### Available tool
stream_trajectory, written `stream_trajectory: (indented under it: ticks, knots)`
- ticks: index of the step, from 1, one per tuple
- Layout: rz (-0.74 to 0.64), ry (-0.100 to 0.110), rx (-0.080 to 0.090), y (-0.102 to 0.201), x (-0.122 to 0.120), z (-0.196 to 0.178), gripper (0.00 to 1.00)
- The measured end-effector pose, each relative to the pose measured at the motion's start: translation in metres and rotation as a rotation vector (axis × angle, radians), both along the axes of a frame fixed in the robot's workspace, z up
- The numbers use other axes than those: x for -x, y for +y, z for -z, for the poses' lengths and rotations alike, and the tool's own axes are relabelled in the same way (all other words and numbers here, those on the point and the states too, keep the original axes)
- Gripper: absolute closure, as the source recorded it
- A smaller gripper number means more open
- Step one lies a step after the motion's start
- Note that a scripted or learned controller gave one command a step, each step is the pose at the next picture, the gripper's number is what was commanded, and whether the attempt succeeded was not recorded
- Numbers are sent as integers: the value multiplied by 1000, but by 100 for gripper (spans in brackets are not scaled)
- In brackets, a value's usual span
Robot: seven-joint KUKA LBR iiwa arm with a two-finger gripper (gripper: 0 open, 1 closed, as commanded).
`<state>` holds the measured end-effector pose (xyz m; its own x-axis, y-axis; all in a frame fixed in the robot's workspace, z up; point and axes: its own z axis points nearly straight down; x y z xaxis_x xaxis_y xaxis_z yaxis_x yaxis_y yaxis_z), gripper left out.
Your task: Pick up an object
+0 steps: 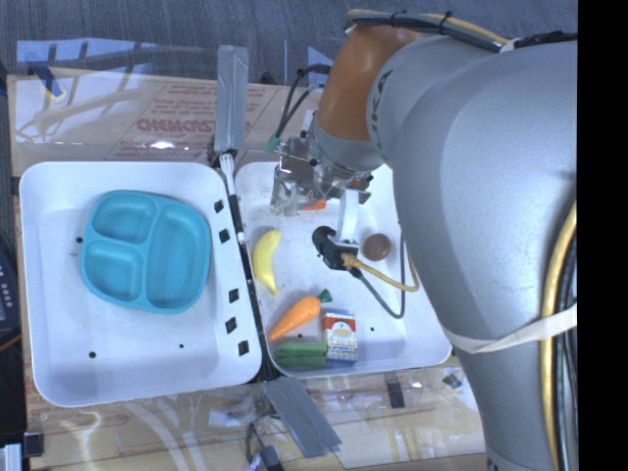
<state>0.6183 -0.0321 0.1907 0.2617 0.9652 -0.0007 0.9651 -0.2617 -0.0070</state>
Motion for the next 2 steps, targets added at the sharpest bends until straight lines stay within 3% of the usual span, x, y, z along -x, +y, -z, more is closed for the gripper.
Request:
stream_trajectory:
  ticks: [1,2]
  knots:
    - [-1,0,0,0,0,0,0]
    - [-206,-2,-1,-65,-18,98,0]
